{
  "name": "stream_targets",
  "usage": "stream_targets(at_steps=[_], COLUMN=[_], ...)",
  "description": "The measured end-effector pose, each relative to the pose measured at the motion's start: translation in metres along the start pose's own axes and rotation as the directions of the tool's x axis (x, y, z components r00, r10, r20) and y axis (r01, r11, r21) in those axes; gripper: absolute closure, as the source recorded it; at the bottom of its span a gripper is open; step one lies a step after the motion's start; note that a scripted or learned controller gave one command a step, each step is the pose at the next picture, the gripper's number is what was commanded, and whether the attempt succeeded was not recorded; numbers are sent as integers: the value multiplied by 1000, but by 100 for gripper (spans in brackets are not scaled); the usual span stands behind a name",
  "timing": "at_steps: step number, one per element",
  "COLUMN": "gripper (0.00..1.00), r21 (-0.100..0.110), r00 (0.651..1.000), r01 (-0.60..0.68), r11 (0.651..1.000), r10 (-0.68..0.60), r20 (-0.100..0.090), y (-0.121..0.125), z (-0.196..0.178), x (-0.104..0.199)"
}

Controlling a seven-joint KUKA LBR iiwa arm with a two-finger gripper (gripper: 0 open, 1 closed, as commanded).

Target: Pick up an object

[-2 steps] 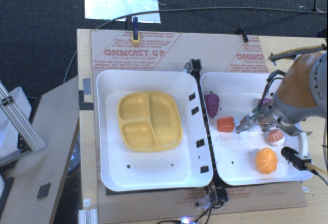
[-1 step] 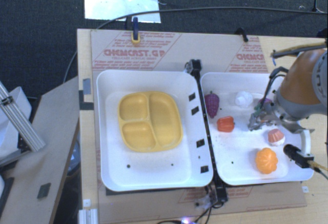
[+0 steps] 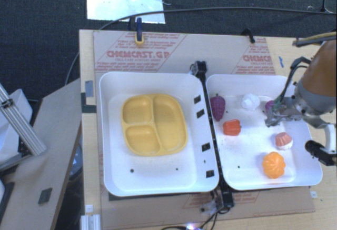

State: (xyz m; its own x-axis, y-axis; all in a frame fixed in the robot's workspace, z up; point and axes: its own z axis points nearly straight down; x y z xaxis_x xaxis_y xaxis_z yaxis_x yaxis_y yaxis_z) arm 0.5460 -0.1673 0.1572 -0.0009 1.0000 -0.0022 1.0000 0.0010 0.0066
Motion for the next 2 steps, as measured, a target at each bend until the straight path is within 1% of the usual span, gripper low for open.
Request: stream_targets(at_steps=[1,2], gripper=[100,100], r21=[-1,3], r00=[1000,1000], r01=[0,2], r11=[1000,1000], r10=[0,-2], r20=[1,-1], y=[-1,0], z=[-59,-63], x=[-10,-10])
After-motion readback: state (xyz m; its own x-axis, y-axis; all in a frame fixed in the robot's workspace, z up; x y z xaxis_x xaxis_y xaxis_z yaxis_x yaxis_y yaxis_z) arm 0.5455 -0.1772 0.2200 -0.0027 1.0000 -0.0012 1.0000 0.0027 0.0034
